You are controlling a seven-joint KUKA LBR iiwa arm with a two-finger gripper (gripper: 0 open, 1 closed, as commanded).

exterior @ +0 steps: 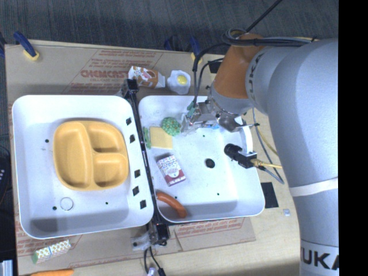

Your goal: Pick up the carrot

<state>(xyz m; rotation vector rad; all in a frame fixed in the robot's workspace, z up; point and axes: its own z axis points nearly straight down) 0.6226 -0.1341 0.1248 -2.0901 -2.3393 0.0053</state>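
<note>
Carrot (171,204) lay at the near-left corner of the right bin (244,203), well apart from the gripper (195,119), whose opening I could not tell, so a good approach meant descending aligned across its width.

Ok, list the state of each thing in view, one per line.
gripper: low in the right bin, beside the broccoli
carrot: lying at the right bin's near-left corner, not held
yellow tray: flat in the left bin
red packet: lying flat
broccoli: beside the cheese wedge
</note>
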